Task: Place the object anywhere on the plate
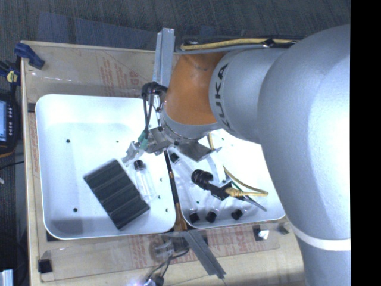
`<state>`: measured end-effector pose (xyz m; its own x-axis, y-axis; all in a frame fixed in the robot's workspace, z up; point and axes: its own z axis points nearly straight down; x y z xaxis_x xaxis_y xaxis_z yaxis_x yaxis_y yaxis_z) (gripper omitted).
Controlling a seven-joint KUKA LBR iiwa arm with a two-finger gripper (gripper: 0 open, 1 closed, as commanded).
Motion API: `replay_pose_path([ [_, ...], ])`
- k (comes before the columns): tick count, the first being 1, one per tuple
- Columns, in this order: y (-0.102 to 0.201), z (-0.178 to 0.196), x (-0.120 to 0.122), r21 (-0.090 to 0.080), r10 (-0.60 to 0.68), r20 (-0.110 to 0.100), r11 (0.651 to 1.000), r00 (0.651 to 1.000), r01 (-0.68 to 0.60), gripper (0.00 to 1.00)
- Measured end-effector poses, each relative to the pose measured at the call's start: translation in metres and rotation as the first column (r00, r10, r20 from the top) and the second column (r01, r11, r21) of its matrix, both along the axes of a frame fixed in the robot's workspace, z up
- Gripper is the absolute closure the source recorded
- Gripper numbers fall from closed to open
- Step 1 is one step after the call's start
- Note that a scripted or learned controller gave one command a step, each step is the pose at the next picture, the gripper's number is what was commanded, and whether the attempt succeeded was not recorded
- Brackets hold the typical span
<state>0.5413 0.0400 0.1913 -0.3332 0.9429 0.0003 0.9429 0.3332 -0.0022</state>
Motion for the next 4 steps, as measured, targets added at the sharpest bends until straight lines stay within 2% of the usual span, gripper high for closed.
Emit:
replay_pose_path([
  [1, 0.077, -0.097, -0.064, 0.003, 0.010, 0.004, 1.000, 1.000, -0.010, 0.00],
  [2, 0.155, -0.096, -0.058, 0.003, -0.275, 0.007, 0.961, 0.961, 0.275, 0.00],
  [3, 0.127, -0.072, -0.066, 0.001, 0.352, -0.003, 0.936, 0.936, -0.352, 0.00],
  [4, 0.127, -0.062, -0.065, 0.001, 0.357, -0.004, 0.934, 0.934, -0.357, 1.00],
])
